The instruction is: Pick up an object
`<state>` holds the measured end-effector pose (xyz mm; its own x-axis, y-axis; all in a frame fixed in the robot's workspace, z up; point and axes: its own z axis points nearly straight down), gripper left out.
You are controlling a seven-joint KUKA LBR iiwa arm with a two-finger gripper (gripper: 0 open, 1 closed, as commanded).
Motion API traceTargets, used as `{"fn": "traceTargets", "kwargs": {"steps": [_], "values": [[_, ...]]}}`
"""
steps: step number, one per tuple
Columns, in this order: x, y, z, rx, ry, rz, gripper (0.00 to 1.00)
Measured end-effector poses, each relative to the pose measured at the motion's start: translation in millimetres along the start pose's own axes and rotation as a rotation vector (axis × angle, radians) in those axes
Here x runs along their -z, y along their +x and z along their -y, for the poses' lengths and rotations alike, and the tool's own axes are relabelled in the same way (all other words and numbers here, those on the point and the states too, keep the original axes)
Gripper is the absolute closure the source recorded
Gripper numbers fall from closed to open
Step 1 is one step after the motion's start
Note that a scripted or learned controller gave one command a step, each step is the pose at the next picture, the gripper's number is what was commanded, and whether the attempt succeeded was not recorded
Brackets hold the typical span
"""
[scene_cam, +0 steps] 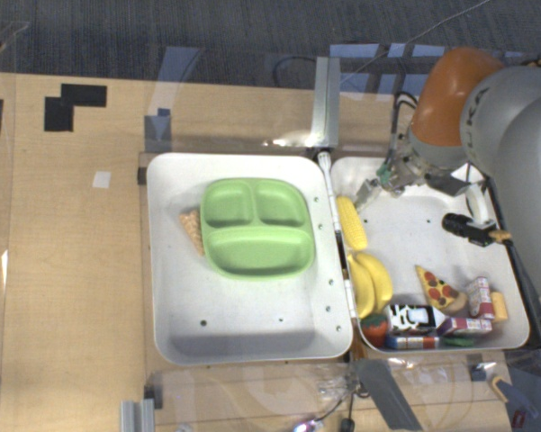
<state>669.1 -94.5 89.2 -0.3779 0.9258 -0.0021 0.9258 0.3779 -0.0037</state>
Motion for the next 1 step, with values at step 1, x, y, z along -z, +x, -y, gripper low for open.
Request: {"fn": "traceTargets", "kwargs": {"steps": [1], "values": [[0.8, 6.5, 15.3, 0.023, -0.017, 0.008, 0.0]]}}
